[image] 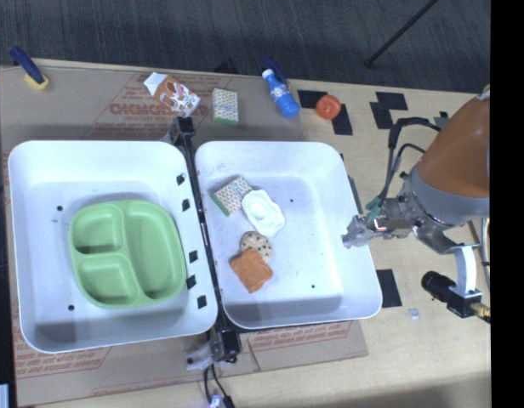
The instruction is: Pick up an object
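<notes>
Nothing is picked yet: our hand [357,233] hovers at the right white bin's [330,155] rim, grip state unclear, apart from the orange square block [251,270].

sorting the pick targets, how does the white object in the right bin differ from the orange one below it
The white object is pale, rounded and smooth-looking; the orange object is a squarish, rough-looking block. The white object lies higher in the right bin, touching a checkered packet; the orange object lies nearer the front, against a speckled cookie. Both lie in the bin's left half, apart from the gripper.
</notes>
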